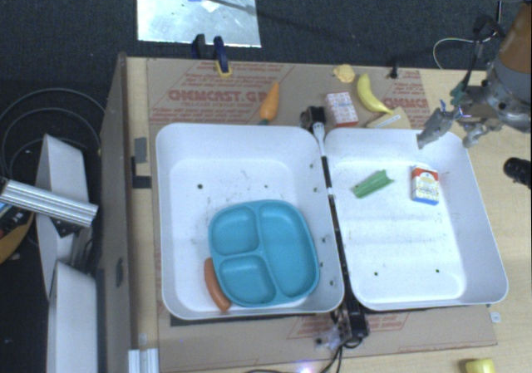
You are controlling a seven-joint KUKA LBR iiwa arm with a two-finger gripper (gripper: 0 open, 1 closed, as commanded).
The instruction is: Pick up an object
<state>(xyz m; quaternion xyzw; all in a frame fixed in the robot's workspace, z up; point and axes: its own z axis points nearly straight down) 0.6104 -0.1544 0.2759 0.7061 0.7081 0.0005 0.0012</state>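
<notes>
My gripper hangs over the far right corner of the right bin, with its two fingers spread open and nothing between them. Below and left of it, on the bin floor, lies a small white carton with orange and blue print. A green stick-shaped piece lies further left in the same bin. The left bin holds a blue divided plate and an orange sausage beside the plate's lower left edge.
On the cardboard behind the bins lie a carrot, a small pink box, a banana and a yellow lump. A black hinge strip runs between the bins. A cable loops near the arm.
</notes>
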